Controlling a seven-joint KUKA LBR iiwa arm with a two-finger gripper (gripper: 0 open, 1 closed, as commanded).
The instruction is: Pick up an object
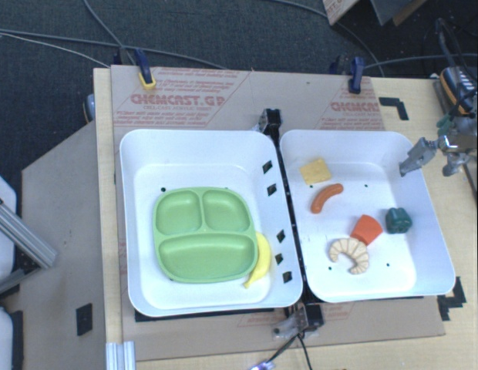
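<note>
Gripper [435, 156] at right bin's [424, 284] far right rim, holding nothing, finger state can't tell, croissant [351, 253], sausage [326, 197], cheese [315, 170] in right bin, banana [260, 259] beside green tray [204, 233] in left bin [139, 206].

Gripper [432, 159]: grey, at the view's right edge, reaching in from the right, metal fingers pointing left.

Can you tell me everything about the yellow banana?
The banana is a small, bright yellow toy, smooth like plastic, curved like a crescent. It lies flat in the left bin, near that bin's front right corner. Its inner curve hugs the right edge of the green divided plate, and it seems to touch or lean on the plate's rim. Its lower tip points toward the bin's front wall.
</note>
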